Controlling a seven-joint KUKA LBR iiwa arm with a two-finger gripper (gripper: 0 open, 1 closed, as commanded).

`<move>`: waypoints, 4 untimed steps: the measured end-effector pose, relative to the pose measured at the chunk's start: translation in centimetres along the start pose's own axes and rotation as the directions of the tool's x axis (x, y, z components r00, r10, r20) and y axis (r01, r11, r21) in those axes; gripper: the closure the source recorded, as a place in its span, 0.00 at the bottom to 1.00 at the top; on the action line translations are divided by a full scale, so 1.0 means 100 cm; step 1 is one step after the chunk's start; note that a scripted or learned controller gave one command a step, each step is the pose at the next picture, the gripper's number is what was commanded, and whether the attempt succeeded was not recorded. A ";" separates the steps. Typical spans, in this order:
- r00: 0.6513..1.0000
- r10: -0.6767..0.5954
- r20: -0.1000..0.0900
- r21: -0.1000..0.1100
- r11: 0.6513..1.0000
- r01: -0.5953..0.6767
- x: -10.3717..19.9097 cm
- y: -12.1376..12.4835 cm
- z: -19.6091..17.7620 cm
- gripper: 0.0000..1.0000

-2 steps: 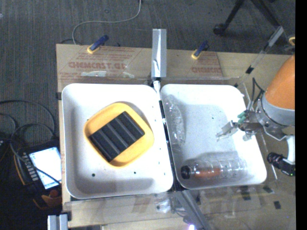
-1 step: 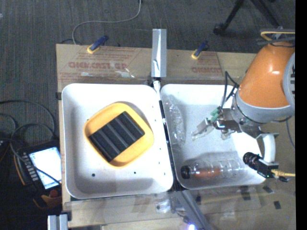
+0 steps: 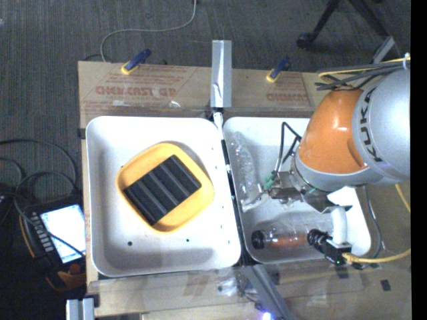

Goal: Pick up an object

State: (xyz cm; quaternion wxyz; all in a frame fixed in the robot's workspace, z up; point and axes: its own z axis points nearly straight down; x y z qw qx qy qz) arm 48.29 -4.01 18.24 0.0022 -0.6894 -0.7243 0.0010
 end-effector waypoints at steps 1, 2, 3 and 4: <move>0.988 0.156 0.004 -0.003 0.988 -0.156 -0.065 0.056 -0.010 0.00; 0.999 -0.042 -0.001 -0.001 0.999 0.042 -0.072 -0.003 0.059 0.00; 0.999 -0.047 0.003 -0.016 0.999 0.047 -0.119 0.072 0.091 0.00; 0.999 0.049 -0.006 -0.016 0.999 -0.049 -0.180 0.140 0.089 0.00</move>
